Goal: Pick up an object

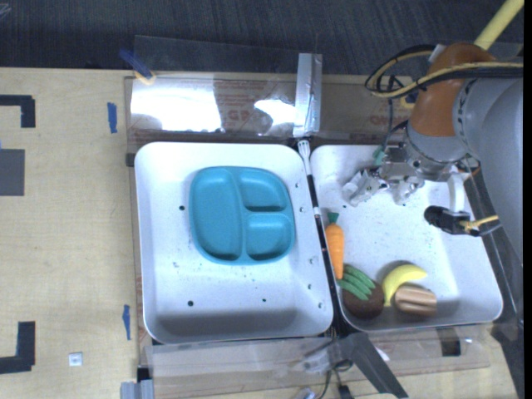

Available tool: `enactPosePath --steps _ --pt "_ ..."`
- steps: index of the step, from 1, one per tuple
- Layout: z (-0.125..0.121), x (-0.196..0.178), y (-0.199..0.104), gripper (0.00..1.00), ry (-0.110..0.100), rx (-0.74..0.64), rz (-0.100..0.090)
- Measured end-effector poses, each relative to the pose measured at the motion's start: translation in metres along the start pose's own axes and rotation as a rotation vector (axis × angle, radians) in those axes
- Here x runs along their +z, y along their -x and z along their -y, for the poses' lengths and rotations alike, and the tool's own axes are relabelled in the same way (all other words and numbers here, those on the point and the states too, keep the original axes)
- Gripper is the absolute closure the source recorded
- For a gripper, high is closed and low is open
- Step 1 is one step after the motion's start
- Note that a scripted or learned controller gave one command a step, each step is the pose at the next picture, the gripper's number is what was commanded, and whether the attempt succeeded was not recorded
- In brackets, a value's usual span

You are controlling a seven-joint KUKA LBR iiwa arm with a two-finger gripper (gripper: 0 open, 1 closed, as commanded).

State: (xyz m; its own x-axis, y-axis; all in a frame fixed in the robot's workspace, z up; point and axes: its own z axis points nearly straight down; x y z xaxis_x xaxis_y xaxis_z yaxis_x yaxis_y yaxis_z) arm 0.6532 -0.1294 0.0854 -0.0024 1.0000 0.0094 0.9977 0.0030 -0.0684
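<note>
Toy food crowds bin's near edge.

arm cut off at right edge, gripper finger gap too small to tell

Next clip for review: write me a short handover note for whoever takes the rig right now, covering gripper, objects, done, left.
Gripper: low over the right bin's upper left area, nothing seen between its fingers.
Objects: carrot along the right bin's left wall; green item, banana and brown bun-like item clustered at its bottom. Blue divided plate in the left bin.
Done: nothing lifted.
Left: grasp and lift one object.
</note>
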Motion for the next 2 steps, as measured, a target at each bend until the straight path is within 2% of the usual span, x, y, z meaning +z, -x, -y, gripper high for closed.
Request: enactPosePath --steps 1,2 --pt "0.0005 -0.0098 -0.0023 1.00 -0.003 -0.003 -0.001" --pt "0.0007 -0.0095 -0.0031 0.00 -0.004 -0.002 -0.002"
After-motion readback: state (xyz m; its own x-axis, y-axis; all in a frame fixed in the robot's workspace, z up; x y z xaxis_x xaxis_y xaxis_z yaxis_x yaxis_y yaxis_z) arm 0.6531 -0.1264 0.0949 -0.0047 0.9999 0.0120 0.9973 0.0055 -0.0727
